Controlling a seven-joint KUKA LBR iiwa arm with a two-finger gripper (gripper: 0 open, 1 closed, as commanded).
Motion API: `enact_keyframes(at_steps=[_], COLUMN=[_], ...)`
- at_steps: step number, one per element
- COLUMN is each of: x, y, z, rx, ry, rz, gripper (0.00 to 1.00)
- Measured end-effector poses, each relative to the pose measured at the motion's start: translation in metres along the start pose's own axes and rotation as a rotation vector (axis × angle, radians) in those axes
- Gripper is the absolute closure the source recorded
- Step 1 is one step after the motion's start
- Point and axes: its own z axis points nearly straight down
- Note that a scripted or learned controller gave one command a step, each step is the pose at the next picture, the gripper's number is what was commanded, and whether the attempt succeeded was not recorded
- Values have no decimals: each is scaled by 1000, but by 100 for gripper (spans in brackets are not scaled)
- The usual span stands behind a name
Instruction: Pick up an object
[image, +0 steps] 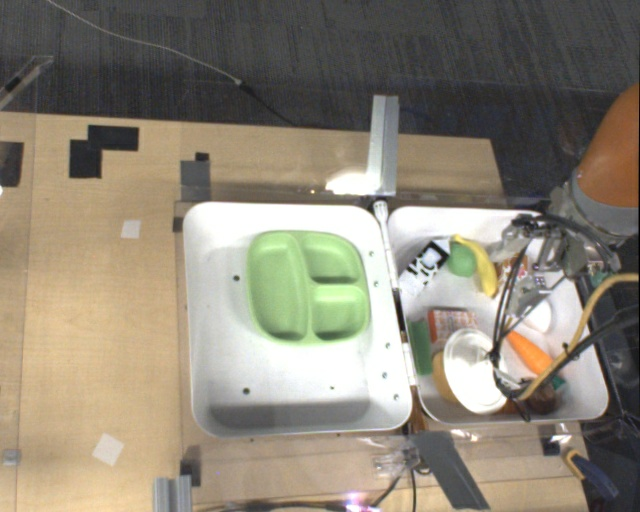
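Carrot (529, 352), the orange toy lying near the right wall of the right bin (600, 400), looks like your easiest pick: judged from its look it is light, stiff plastic, smooth and tapered, so take it across the thick middle or it may squirt out. Your gripper (545, 262) hangs over the back right part of that bin, above the clutter; whether it has hold of anything, or how it stands, you cannot tell from here. Close by lie a banana (480, 264) and a green ball (461, 261) toward the back, a white cup (473, 370) near the front, and a red packet (450, 321) beside it. The left bin (215, 400) carries a green divided tray (305, 285) at its middle.
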Motion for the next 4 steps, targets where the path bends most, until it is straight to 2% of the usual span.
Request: enact_keyframes(at_steps=[1,2,3,4], x=[-8,32,67,68], y=[-55,-49,-58,-52], z=[128,131,130,128], rx=[5,4,4,9], ry=[-22,-18,-25,-29], rz=[-83,-89,-81,-422], gripper=[0,0,0,0])
